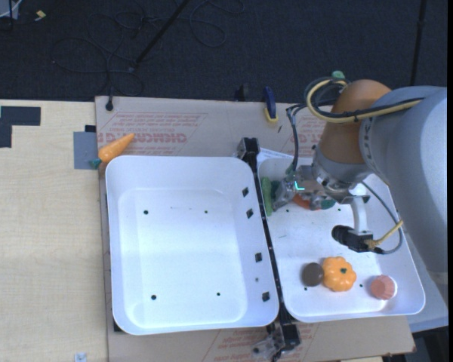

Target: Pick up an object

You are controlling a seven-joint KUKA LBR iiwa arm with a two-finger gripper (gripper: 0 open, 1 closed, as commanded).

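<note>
1. Right now the gripper (306, 194) sits low at the right bin's (408, 304) upper-left corner, by a green object (267, 194).
2. Can't tell gripper state; wrist hides it.
3. Green obj lies just left of gripper, long axis approx. along the divider; orange pumpkin (338, 273) well below.

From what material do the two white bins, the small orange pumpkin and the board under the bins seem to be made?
White bins: probably moulded plastic, smooth and slightly glossy, with rounded rims and soft reflections.
Orange pumpkin: likely a plastic or rubber toy; uniform bright colour, ribbed lobes, faint shine. The exact material stays open.
Board: seems cardboard; matte brown with red printed lettering.
</note>
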